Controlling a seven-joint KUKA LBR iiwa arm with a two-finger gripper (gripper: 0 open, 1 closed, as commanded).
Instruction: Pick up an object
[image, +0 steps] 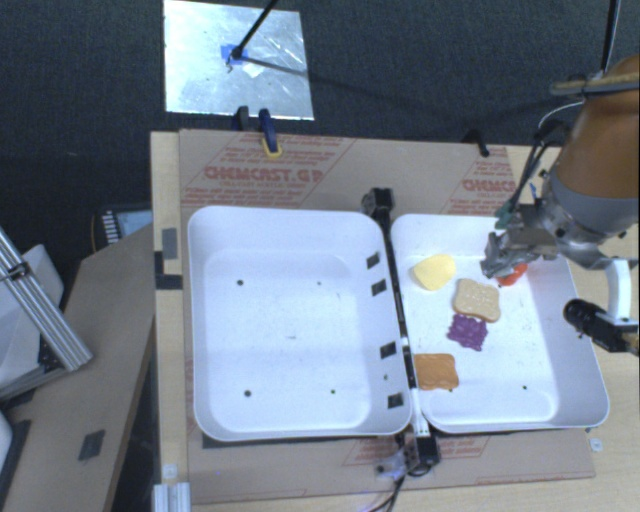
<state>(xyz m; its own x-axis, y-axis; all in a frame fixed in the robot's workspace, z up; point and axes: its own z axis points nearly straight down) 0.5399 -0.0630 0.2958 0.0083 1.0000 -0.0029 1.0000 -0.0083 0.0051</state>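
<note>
Wooden bench (130, 300), two white bins (290, 320) (cardboard beneath), dark carpet (420, 60) behind

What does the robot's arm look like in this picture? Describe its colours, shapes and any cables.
The arm is a thick rounded body, orange above and grey below at the wrist. Thin dark cables run down its side to the gripper, a small grey metal assembly with a red part showing beside it. A black fitting juts out lower on the right.

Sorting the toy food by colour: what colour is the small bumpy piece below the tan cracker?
Purple, in the camera view, in the right white bin.
</note>
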